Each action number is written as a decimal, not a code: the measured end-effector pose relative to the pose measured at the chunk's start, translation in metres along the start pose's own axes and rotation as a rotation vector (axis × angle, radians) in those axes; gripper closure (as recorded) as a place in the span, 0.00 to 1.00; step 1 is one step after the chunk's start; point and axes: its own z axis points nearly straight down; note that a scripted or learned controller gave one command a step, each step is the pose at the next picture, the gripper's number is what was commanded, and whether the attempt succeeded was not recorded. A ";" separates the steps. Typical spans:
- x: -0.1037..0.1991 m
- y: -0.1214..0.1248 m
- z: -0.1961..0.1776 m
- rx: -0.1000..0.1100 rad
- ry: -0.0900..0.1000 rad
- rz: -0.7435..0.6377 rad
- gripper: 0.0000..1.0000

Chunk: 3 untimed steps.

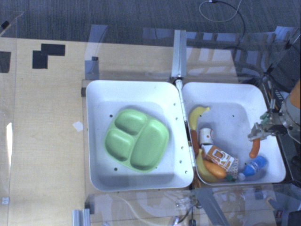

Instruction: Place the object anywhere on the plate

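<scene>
Green and divided into three compartments, the plate (137,140) lay in the left white bin (94,126), roughly at its middle and apart from all four walls. The right bin (235,98) held the loose items, crowded toward its near-left corner: a yellow banana (196,114) curved along the left wall, a small white cup-like container (206,135) sat just beside it, and an orange-and-white carton (221,158) lay tilted in front of that, touching an orange rounded piece (214,170) next to a second yellow shape (201,166) against the wall. A blue bottle (254,167) rested near the front right corner. The gripper (259,132) reached in from the right edge over the right bin's right side, and a slim orange-red object (255,148), something like a carrot or sausage, hung or stood just below the fingertips, its top meeting them. The fingers appeared to be closed on its upper end, though the small scale left the contact hard to confirm. That object was well apart from the plate, still over the right bin.
</scene>
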 end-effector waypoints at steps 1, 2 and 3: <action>0.067 0.019 0.009 0.001 0.001 -0.215 1.00; 0.143 0.033 0.030 0.003 0.002 -0.320 1.00; 0.218 0.013 0.030 0.002 0.002 -0.373 1.00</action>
